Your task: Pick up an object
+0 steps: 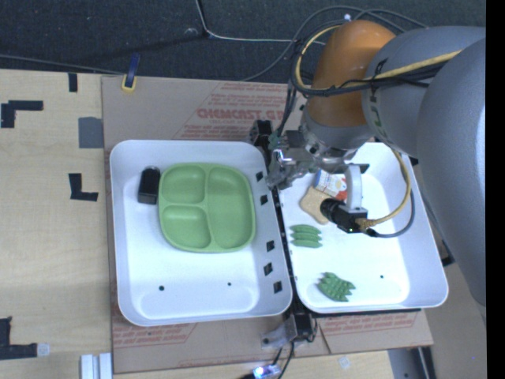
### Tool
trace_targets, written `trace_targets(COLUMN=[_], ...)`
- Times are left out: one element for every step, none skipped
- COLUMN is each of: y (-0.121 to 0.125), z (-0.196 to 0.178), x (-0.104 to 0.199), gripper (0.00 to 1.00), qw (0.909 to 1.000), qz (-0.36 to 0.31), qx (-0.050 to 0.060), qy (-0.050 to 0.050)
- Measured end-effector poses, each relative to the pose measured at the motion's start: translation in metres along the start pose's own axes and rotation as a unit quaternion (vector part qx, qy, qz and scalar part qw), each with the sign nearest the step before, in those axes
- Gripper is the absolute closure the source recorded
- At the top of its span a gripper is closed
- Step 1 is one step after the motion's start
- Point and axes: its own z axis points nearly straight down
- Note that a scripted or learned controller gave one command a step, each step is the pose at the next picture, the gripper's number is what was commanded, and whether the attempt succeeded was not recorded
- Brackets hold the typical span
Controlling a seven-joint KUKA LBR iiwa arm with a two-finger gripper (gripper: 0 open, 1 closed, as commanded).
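Grey arm with orange band comes in from the right, wrist over the top-left part of the right shallow white bin (410, 287). Gripper (314, 178) sits low under the wrist, near the divider between the bins. Wrist body hides its tip, so open or closed: cannot tell. Nothing visibly held.

A black cylindrical part with an orange cable (345, 215) sticks out from the gripper's mount over the right bin.

Right bin contents:
- tan flat spongy piece (312, 204), just below the gripper, partly covered by it
- small white packet with orange and blue print (333, 185), touching or overlapping the tan piece, partly under the arm
- green ribbed pod-shaped toy (306, 236), below the tan piece, apart from it, lying flat
- second green pod-like bunch (335, 287), nearer the front edge of the bin, well apart from the others

Left shallow white bin (189, 294) contents:
- light green plastic divided plate with three compartments (207, 208), centre of the bin, lying flat
- small black block (148, 185), touching or just beside the plate's left rim

Both bins rest side by side on a brown cardboard sheet (197, 109) with red print, which lies on the light wooden surface (47, 235) marked with black tape pieces. Blue and yellow clamp (130, 76) at the cardboard's upper left corner. Dark carpet-like area with a thin cable (205, 18) along the top.
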Motion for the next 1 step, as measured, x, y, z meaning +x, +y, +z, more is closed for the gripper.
trace_targets(y=[-0.0221], z=[0.0028], x=[0.0462], gripper=[1.0], qw=[1.0], qz=[0.0], qx=[0.0], qy=[0.0])
